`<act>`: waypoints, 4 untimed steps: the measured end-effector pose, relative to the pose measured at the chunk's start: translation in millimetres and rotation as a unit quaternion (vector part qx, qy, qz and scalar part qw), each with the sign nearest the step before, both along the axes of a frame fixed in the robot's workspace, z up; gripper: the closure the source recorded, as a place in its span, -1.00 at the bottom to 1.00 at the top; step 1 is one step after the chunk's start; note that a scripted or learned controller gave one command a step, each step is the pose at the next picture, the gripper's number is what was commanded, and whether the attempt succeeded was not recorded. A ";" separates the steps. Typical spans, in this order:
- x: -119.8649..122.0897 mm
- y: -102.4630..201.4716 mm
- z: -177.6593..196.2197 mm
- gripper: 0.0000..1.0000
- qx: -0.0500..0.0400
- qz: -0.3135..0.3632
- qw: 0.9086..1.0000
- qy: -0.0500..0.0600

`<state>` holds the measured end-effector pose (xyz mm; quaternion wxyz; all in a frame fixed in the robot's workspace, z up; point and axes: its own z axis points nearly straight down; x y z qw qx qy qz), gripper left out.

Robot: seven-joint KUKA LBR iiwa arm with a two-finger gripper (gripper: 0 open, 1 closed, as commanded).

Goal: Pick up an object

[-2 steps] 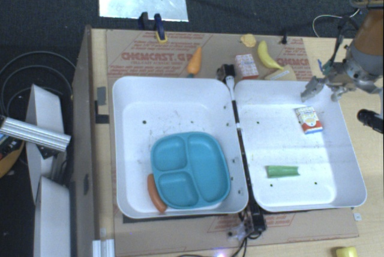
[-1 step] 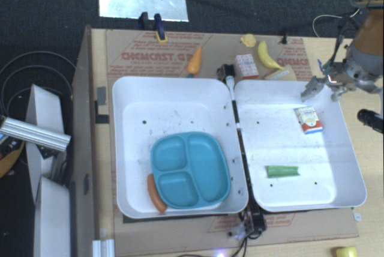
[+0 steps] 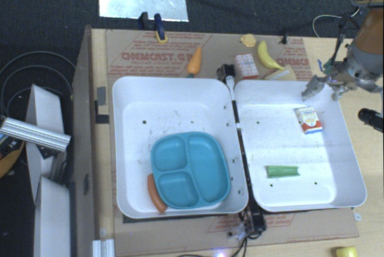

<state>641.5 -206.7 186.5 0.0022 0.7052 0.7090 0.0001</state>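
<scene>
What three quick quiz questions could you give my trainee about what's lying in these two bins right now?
1. True or false: the blue divided tray lies in the left bin.
2. Which item lies nearer the gripper: A) small carton, B) green object?
3. Fill in: the orange sausage-shaped object lies beside the tray's ____ edge.

Key: 1 true; 2 A; 3 left.

Two bins sit side by side on the surface (image 3: 150,45). The left bin (image 3: 129,105) holds a divided tray (image 3: 189,169) near its front edge, with a sausage (image 3: 156,193) touching the tray's left front. In the right bin (image 3: 342,178), a small carton (image 3: 308,119) lies toward the back right and a flat stick (image 3: 282,171) nearer the front.
</scene>
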 end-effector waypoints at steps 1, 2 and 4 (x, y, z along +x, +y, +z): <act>0.0 0.0 -0.1 -1.00 0.000 0.000 1.000 0.000; 0.0 0.0 -0.1 -1.00 0.000 0.000 1.000 0.000; 5.9 -0.1 -1.0 -1.00 0.000 0.000 1.000 0.000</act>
